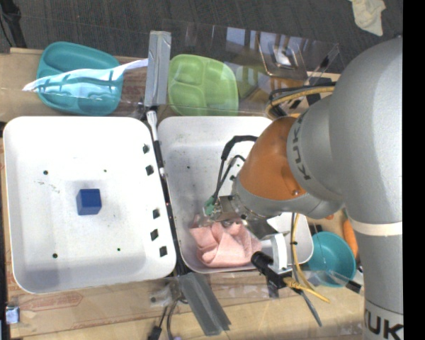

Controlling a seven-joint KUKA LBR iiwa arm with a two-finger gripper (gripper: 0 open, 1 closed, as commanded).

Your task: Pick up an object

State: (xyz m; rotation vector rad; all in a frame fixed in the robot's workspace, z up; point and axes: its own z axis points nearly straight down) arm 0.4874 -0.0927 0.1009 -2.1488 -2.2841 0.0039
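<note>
**Pincer low over the pink cloth in the right bin**

Well off to the pincer's left, in the left bin (pixel 28 190), a small blue cube (pixel 89 201) sits alone on the white floor, with the divider between the bins standing between it and the arm. Farther back on that side, outside the bins, lie a teal dish (pixel 78 76) and a green tray (pixel 202 83).

The pincer (pixel 223 214) hangs in the right bin (pixel 191 147), under the orange wrist band, at the bin's front half. Directly beneath it and spreading toward the front wall lies a crumpled pink cloth (pixel 223 248), its long axis running roughly left to right along that wall. The cloth is much the nearer target, so a short straight descent looks like the move called for. The wrist hides the pincer's tips, so whether it is wide, narrow or gripping the cloth cannot be told.
</note>
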